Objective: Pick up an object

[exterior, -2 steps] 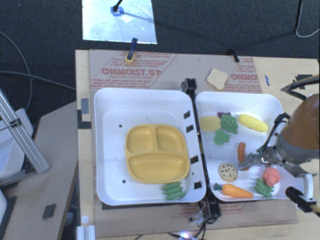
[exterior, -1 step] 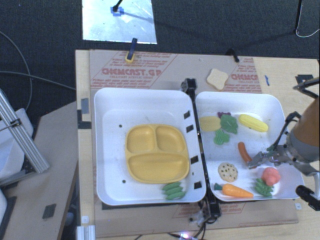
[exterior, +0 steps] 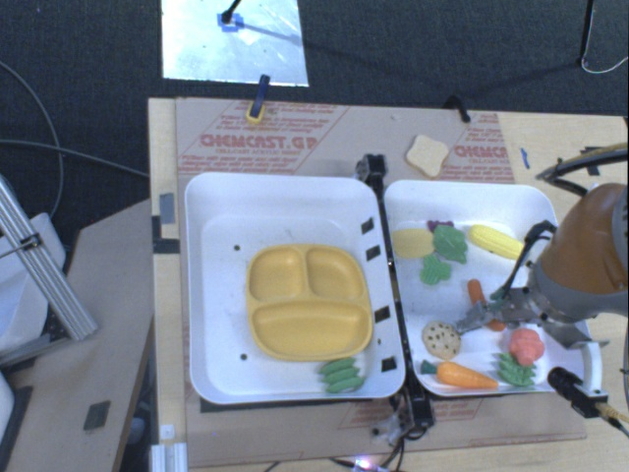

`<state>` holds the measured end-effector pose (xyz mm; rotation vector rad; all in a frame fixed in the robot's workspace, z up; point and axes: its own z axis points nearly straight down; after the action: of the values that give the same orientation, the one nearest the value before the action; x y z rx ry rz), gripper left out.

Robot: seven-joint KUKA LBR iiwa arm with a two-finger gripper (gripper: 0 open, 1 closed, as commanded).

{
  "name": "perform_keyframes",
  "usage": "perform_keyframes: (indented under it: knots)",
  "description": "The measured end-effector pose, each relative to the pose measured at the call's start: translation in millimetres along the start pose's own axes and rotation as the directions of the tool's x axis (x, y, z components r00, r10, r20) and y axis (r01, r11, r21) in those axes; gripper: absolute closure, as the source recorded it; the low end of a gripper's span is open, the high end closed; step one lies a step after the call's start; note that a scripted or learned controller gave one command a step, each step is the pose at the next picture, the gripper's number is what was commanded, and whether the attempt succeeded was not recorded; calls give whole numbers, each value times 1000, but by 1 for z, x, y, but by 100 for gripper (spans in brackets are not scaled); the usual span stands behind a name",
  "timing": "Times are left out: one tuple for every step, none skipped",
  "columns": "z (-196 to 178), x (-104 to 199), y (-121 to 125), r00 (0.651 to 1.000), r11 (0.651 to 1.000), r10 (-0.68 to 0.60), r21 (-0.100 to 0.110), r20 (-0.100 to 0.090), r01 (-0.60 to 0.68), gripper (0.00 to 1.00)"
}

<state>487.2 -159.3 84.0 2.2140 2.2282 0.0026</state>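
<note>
My pincer [exterior: 470, 318] sits low in the right bin [exterior: 408, 205], tips just beside the cookie [exterior: 441, 338] at about 7 o'clock. I cannot tell if it is open or closed. The cookie looks light, flat and stiff; I'd pinch its edges. The carrot [exterior: 466, 375] and bin wall crowd it.

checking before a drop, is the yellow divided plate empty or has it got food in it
Empty: all three compartments of the yellow plate show bare. The green pea pods lie beside it on the left bin floor, at its near right corner.
</note>
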Motion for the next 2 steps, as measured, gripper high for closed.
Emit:
perform_keyframes:
  knots:
    - [-34, -42, -1, 1000, 1000, 7, -2, 4, -7, 0]
    - [-6, -19, 17, 1000, 1000, 1, 1, 0, -1, 0]
